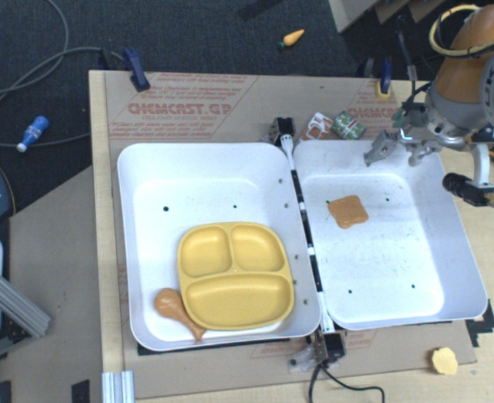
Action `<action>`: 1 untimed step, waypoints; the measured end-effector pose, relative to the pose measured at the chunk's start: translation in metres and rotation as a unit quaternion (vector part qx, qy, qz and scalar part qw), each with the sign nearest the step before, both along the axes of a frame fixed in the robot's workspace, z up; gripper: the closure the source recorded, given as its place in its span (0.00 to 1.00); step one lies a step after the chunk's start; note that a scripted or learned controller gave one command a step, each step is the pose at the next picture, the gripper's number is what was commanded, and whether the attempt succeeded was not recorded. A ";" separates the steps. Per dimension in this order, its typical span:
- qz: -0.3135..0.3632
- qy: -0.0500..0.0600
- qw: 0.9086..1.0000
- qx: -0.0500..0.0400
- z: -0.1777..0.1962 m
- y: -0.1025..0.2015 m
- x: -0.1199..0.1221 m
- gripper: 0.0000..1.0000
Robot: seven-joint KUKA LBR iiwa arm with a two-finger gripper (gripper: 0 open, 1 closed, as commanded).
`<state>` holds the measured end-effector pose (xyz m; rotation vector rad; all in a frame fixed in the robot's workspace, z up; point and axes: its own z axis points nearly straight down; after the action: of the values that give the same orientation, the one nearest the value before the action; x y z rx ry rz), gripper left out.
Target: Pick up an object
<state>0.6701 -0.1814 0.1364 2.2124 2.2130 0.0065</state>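
While the gripper (401, 148) hangs over the far edge of the right bin (449, 296), fingers spread wide on nothing, the toast piece (348, 211) lies below and to its left on that bin's floor.

Surface: brown board bench (192, 103) printed with red lettering, carrying the right bin and, further left of the gripper, the left bin (146, 183), which holds a yellow divided tray (233, 274) with a tan drumstick toy (176, 307) touching its near-left corner. Room: dark carpet (188, 15) behind the gripper, cables and a blue bottle (33, 131) far left. Toast piece: flat, roughly square, orange-brown, well apart from the bin walls.
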 end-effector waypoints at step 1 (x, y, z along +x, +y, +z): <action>0.001 0.010 1.000 0.005 -0.054 0.067 -0.060 0.00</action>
<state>0.6100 -0.1143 0.0820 2.2243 2.2304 -0.0035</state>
